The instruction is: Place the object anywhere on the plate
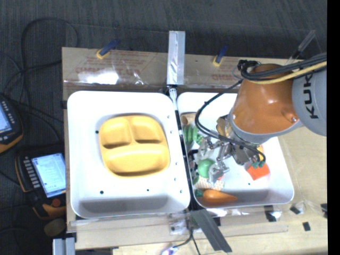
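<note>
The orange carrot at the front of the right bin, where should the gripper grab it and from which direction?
Grip the carrot across its thick middle, descending from above. It lies flat and lengthwise along the right bin's front wall, so fingers probably fit best closing across its narrow width.

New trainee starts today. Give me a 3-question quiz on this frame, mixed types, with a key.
1. True or false: the yellow plate lies in the left bin.
2. The hand is over which bin? A) left B) right C) neither
3. Fill in: the plate has ___ compartments.

Key: 1 true. 2 B. 3 three.
</note>
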### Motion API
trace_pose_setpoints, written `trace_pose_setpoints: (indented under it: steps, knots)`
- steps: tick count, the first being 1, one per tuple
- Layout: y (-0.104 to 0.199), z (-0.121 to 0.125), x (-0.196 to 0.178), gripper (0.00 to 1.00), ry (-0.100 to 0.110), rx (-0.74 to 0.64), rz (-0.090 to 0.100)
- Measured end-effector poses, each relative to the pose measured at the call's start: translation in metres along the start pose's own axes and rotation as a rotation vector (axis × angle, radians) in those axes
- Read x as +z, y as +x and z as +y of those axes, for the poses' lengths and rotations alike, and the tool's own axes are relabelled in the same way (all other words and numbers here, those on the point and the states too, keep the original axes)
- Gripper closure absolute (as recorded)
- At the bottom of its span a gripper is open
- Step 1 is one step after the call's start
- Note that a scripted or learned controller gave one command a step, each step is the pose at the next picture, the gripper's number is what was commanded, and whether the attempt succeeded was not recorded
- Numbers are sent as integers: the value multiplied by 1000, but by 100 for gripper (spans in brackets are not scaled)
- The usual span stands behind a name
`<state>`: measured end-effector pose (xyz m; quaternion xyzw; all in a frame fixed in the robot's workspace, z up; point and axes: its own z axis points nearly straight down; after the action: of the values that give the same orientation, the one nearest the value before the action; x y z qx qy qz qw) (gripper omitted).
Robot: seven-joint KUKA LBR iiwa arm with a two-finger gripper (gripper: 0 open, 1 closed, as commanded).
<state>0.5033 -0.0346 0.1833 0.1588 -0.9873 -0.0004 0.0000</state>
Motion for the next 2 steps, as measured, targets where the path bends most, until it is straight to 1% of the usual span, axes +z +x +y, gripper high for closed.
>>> trace_pose_setpoints:
  steps: [1,2]
  knots:
    - [-58,58,0,100,0,-123,0]
    - [-52,127,-27,100,-1,-162,-2]
